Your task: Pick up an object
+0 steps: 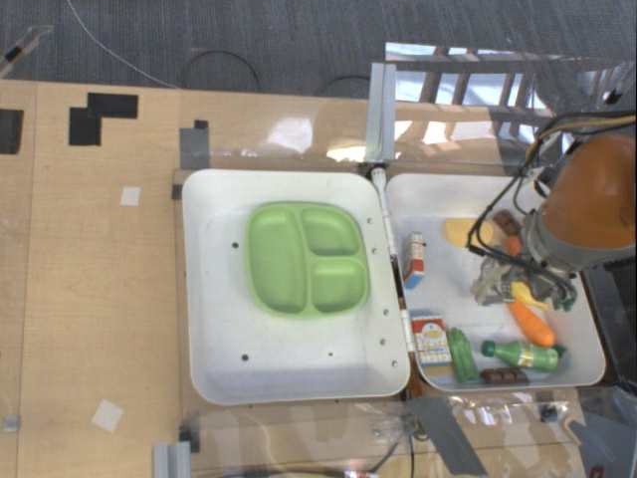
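Two-finger metal gripper (pixel 501 289): low in right white bin (pixel 428 199), beside orange plastic carrot (pixel 531 324); grasp state cannot be told. Carrot lies on bin floor. Pick apparently not yet completed; lift remains.

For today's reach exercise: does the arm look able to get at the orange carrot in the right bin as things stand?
Probably yes. The end effector hangs right over the right bin, beside the orange carrot, and nothing lies on top of the carrot. The green bottle lies close by and might get bumped.
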You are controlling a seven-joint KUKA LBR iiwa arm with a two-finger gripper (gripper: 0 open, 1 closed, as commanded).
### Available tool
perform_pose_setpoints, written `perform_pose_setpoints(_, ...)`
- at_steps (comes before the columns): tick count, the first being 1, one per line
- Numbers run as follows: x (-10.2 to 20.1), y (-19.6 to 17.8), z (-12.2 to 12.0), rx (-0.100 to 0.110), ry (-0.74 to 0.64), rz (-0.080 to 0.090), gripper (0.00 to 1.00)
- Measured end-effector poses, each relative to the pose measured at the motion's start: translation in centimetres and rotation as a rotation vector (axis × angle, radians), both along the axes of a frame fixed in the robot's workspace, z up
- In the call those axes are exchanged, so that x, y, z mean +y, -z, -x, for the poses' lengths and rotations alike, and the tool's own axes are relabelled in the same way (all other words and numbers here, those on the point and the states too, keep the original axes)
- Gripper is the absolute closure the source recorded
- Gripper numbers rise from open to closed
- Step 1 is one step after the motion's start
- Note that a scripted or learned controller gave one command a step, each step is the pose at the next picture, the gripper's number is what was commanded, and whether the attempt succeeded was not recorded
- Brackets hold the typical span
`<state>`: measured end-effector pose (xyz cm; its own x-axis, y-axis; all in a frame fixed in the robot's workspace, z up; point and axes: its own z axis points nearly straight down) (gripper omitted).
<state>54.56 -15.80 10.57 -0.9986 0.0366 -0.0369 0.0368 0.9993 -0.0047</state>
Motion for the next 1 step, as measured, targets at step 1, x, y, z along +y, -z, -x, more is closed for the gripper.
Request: perform_pose_setpoints(1, 0.02, 0.07, 0.04, 0.002, -0.001, 0.000, 0.00)
